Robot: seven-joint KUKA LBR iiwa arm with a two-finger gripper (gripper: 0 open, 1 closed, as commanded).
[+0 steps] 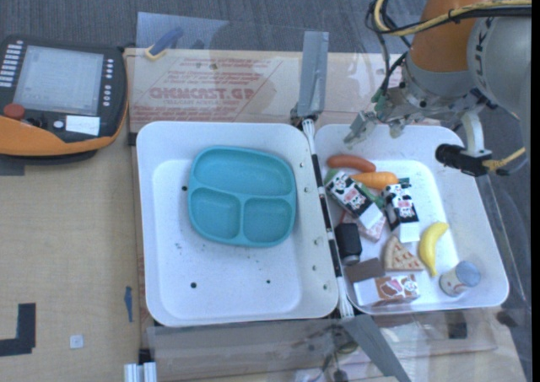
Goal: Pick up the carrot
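The carrot (pixel 376 178) is a small orange piece lying on its side in the far part of the right bin (pixel 481 228), just below a red sausage (pixel 349 161) and touching a cow-patterned carton (pixel 346 191). My gripper (pixel 377 123) hangs over the right bin's far rim, up and slightly behind the carrot, well clear of it. Its fingers (pixel 361 127) stand apart and open, with nothing between them.
The right bin also holds a second cow-patterned carton (pixel 402 205), a banana (pixel 433 245), a pizza slice (pixel 403 255), a black block (pixel 348 241) and several other toy foods. A blue divided plate (pixel 242 196) lies in the left bin (pixel 160 228). A teach pendant (pixel 55 98) sits far left.
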